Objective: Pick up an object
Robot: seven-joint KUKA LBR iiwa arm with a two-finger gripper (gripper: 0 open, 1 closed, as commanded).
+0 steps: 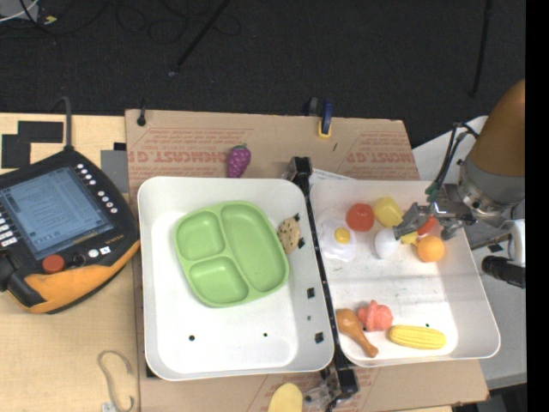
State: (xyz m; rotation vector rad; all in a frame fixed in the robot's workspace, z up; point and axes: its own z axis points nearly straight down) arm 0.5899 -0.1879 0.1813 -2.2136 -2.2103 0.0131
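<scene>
The grey arm's two-finger gripper (pixel 418 223) hangs low over the upper right of the right-hand shallow white plastic bin (pixel 480 333); whether it is spread or pinching anything cannot be told from this slant. Just beside it lie a small round orange plastic fruit (pixel 431 249) and a white egg-shaped plastic toy (pixel 387 244), the likeliest targets. Both look light, rigid and smooth, so they would probably roll or squirt out unless taken squarely across the widest part.

Farther out in the same bin: one yellow rounded toy (pixel 387 210), one red tomato-like toy (pixel 360 217), one white fried egg with yellow yolk (pixel 340 241), one pink toy (pixel 376 316), one tan drumstick (pixel 354 330) and one yellow corn cob (pixel 417 337). The left white bin (pixel 171 333) holds one green three-compartment plastic tray (pixel 230 253) and one speckled cookie (pixel 291 233). One purple grape cluster (pixel 238 160) lies on the cardboard behind, well apart.
</scene>
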